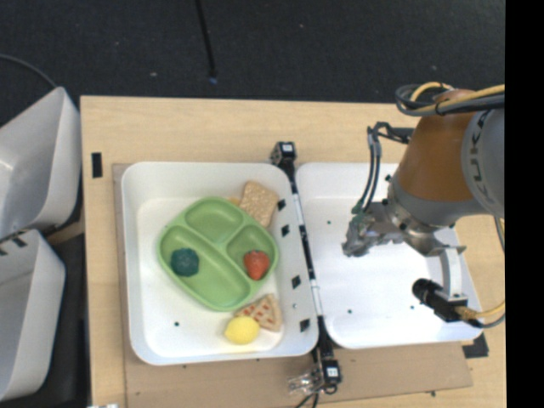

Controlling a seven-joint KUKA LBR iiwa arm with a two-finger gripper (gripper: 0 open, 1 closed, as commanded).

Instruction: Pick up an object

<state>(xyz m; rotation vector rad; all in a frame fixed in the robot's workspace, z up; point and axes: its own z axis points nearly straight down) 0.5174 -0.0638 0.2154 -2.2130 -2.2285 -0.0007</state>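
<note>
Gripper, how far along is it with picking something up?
Nothing looks picked yet. The gripper sits over the right bin. The strawberry and blue ball lie on the green tray, the lemon beside it. Reaching the left bin and grasping remain.

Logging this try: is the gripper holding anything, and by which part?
Nothing seems held. The gripper is over the right bin, apart from the toys in the left bin.

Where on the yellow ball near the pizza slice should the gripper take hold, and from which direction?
Probably straight down on the yellow ball, fingers closing across its round middle. It touches the pizza slice on its upper right, so set the fingers along the other diagonal, where bare left bin floor leaves room.
</note>
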